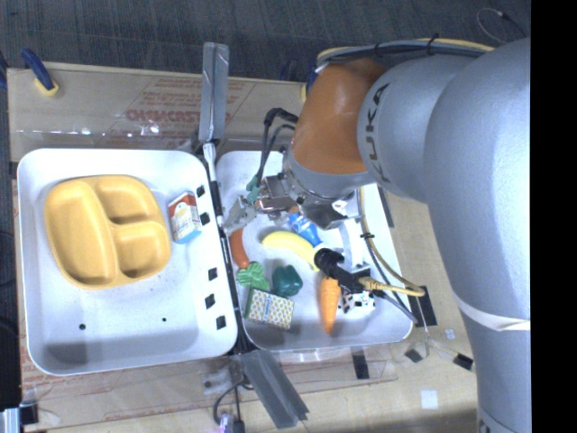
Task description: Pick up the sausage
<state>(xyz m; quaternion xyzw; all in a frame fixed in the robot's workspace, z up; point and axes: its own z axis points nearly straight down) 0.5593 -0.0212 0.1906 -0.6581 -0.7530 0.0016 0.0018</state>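
Nearest you in the right bin (pixel 388 332) lie a patterned green-and-white packet (pixel 270 308), a carrot (pixel 328 302), a dark green pepper (pixel 288 280) and a leafy green piece (pixel 253 276). Just beyond them, against the bin's left wall, you see the sausage (pixel 239 247), reddish-orange and lying lengthwise, with a banana (pixel 287 244) to its right. The tool (pixel 257 198) hangs just above and beyond the sausage's far end; you cannot tell how far it is open. In the left bin (pixel 108 332) sit a yellow tray (pixel 106 228) and a small carton (pixel 185 216).
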